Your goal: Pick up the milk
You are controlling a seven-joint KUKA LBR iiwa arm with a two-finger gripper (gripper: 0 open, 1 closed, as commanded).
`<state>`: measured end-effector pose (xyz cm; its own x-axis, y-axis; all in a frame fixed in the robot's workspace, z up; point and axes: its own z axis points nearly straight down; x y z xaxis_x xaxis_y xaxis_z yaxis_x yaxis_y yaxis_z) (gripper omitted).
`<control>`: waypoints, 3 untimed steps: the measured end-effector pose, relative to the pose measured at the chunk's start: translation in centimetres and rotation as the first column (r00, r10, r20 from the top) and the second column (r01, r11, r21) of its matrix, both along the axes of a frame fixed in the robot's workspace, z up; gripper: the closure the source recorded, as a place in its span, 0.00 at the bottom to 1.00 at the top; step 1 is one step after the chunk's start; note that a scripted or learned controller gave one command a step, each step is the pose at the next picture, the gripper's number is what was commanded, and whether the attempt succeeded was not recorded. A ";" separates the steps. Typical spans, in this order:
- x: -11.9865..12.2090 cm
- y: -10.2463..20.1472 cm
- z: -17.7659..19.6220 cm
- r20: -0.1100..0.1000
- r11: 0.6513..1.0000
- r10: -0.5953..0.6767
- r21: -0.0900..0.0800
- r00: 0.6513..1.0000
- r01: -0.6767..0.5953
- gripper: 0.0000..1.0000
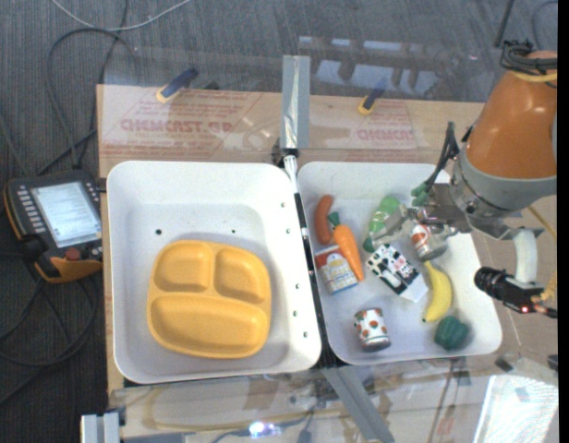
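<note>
Gripper, its grip impossible to judge, hovers at centre right above the right white bin, just beside the black-and-white cow-patterned milk carton.

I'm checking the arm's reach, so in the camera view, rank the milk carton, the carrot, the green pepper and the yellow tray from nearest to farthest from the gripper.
1. Milk carton, just below-left of the gripper.
2. Carrot, further left in the right bin; the green pepper, in its lower right corner, is too close to call against it.
3. Yellow tray, in the left bin.
</note>
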<state>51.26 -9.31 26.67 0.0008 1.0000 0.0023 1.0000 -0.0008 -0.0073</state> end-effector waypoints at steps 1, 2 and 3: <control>-0.3 -2.0 -14.4 0.022 0.998 -0.068 -0.006 0.997 0.068 0.00; 2.2 -8.0 -15.6 0.062 0.999 -0.047 -0.014 0.997 0.048 0.00; 7.4 -11.7 -17.4 0.030 0.999 -0.042 0.000 0.999 0.042 0.00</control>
